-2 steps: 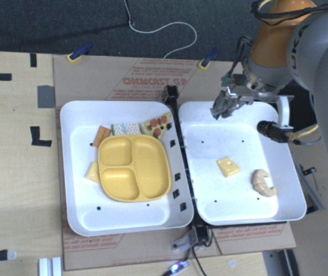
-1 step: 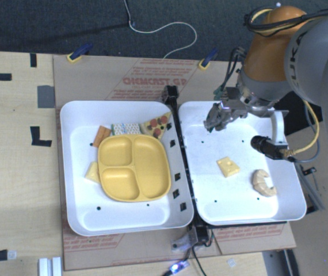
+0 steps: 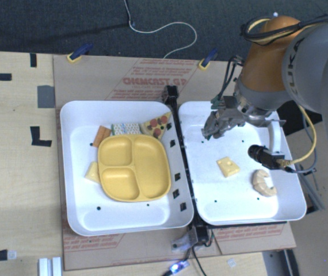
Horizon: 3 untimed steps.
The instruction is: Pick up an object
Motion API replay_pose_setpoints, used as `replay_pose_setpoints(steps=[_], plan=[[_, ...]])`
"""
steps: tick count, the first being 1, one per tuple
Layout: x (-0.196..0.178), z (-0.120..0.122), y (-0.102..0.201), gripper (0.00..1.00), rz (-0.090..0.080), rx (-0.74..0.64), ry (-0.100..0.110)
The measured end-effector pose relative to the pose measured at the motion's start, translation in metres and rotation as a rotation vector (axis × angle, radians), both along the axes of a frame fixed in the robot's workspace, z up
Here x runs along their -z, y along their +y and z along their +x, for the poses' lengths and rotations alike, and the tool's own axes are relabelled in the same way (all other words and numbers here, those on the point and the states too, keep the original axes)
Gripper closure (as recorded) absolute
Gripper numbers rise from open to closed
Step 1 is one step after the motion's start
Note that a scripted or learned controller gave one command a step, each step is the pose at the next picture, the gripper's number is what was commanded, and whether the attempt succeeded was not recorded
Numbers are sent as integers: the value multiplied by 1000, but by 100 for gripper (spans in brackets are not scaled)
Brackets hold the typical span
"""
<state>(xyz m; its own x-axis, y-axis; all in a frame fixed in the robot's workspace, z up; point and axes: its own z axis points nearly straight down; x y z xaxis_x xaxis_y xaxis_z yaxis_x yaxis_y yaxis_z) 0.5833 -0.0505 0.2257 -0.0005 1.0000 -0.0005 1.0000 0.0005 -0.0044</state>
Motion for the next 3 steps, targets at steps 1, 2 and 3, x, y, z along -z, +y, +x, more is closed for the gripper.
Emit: replay_pose_setpoints(steps=[1, 2, 3], plan=[[11, -7, 10, 100, -1, 0, -1], [9, -3, 10, 100, 1, -1, -3], [-3, -7, 15, 100, 2, -2, -3]])
